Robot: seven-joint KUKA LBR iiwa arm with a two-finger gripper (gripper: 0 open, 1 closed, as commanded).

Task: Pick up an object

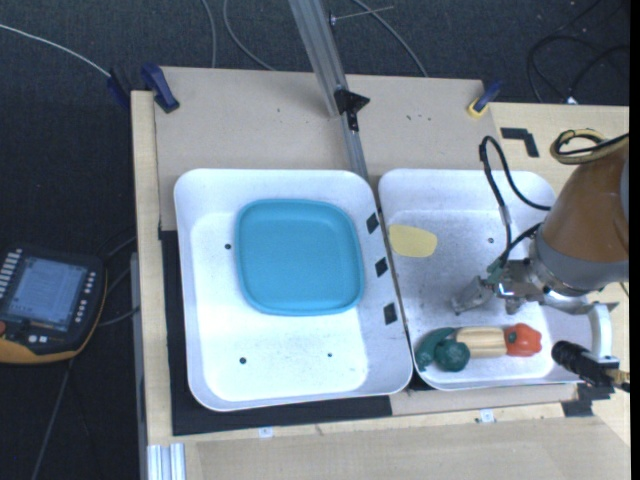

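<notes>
The end effector [470, 298] hangs low in the right bin [440, 208] — whether it is open I cannot tell. Objects lie nearby — a yellow chip [412, 240], green lump [443, 351], wooden peg [482, 343], red piece [523, 340].

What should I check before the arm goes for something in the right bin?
1. Things to pick lie in the right bin: ok; yellow piece, green lump, wooden peg, red piece.
2. Gripper over that bin: ok.
3. Nothing held: cannot tell.
4. Target lies apart: not ok for the three touching by the near wall; ok for the yellow piece.
5. Blue tray out of the way: ok.
</notes>
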